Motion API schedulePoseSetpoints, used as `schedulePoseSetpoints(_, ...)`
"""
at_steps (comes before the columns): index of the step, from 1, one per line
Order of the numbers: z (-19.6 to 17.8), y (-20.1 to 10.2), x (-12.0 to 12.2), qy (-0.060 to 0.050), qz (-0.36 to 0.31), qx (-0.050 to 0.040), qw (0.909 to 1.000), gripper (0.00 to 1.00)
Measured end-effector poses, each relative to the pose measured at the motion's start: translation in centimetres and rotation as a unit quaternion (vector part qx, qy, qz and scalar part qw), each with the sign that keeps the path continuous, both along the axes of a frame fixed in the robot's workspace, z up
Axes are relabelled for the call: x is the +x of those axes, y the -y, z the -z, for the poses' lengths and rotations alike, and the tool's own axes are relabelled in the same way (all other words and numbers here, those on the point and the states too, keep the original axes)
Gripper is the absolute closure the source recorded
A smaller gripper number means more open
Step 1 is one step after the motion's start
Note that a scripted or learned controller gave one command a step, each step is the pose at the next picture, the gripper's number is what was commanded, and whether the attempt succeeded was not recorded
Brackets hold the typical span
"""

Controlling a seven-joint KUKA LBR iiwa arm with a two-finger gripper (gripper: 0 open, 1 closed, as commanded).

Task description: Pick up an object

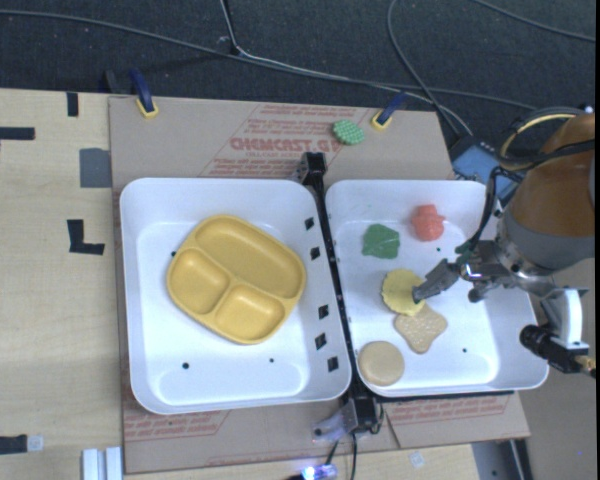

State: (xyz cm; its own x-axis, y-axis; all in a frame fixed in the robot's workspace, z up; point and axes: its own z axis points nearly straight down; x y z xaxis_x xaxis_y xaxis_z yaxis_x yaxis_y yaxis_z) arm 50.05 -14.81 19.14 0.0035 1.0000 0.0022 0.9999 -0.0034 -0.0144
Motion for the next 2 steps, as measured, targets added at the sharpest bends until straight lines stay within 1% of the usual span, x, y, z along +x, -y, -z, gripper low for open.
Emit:
schedulePoseSetpoints(1,-0.6,0.0,0.3,0.006,-0.002,-0.0012,1.0000,0.00)
schedulePoseSetpoints(2,4.0,-0.4,0.9,0.005,-0.002,-0.0007,1.0000,0.00)
